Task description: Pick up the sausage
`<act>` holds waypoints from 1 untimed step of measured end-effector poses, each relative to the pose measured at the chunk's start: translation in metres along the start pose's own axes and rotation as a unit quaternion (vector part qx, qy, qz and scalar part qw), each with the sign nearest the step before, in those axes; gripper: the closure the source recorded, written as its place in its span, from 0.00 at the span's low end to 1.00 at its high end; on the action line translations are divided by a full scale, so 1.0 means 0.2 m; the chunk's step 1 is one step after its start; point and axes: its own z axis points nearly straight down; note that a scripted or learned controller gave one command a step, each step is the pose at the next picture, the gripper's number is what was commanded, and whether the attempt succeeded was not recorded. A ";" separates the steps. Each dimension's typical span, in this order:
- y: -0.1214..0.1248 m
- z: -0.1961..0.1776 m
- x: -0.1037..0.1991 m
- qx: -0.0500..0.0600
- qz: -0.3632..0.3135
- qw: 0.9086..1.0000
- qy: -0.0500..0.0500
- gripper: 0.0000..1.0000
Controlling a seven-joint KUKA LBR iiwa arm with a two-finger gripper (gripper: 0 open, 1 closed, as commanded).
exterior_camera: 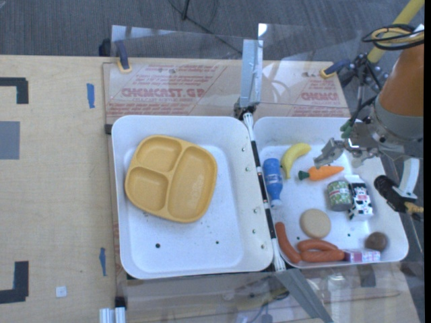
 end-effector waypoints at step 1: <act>-0.33 0.43 0.08 0.000 -0.278 0.960 0.000 0.00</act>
